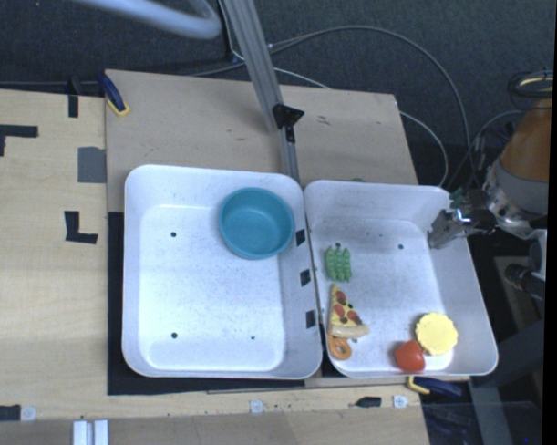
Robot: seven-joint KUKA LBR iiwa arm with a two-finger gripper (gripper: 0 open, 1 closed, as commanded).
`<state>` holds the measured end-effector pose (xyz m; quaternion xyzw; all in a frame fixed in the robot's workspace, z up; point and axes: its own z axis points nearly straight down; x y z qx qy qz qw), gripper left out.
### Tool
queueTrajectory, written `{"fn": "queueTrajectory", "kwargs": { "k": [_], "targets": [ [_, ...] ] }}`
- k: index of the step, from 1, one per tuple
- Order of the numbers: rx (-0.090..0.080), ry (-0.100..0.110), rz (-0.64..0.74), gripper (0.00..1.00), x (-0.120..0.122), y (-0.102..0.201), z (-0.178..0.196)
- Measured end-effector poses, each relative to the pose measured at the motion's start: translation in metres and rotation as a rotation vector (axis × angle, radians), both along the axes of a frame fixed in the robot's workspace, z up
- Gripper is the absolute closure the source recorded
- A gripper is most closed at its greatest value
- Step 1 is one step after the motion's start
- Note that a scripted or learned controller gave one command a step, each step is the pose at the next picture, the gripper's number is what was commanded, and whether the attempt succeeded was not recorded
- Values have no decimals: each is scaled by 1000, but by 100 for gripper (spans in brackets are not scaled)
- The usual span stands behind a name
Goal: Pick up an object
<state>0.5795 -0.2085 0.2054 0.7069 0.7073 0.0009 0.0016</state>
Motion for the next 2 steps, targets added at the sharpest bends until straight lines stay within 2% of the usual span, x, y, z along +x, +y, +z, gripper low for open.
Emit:
{"fn": "queueTrajectory", "kwargs": {
  "k": [2],
  "targets": [
    [2, 4, 5, 100, 24, 109, -7]
  ]
}}
